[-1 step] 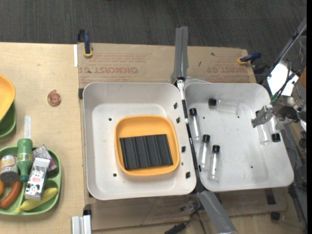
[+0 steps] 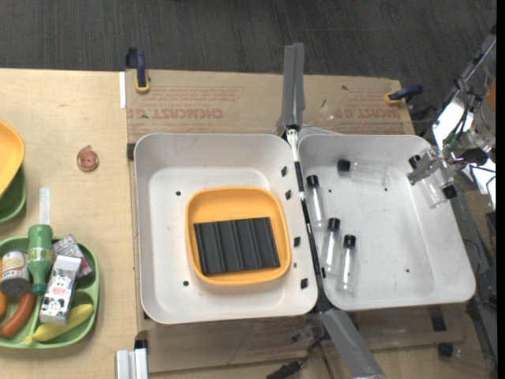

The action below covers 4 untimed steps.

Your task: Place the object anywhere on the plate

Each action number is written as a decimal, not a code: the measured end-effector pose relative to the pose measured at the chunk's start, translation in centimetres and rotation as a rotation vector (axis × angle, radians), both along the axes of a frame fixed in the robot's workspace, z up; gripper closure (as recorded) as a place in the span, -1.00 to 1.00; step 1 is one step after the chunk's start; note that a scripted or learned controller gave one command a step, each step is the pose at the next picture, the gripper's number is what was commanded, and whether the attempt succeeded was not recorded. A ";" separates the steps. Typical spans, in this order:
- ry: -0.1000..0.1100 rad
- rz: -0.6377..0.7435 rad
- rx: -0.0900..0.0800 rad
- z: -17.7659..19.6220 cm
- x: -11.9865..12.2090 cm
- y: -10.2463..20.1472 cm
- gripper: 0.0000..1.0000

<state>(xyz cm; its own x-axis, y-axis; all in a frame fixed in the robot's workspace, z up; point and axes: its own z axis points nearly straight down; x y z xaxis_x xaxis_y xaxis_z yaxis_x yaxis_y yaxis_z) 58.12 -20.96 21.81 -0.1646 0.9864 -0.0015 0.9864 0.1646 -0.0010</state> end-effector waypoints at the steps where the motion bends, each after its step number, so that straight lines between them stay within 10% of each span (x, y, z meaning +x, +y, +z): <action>1: -0.002 0.184 -0.001 3.7 7.8 -1.0 1.00; 4: -0.004 1.044 -0.002 15.9 6.7 -1.3 1.00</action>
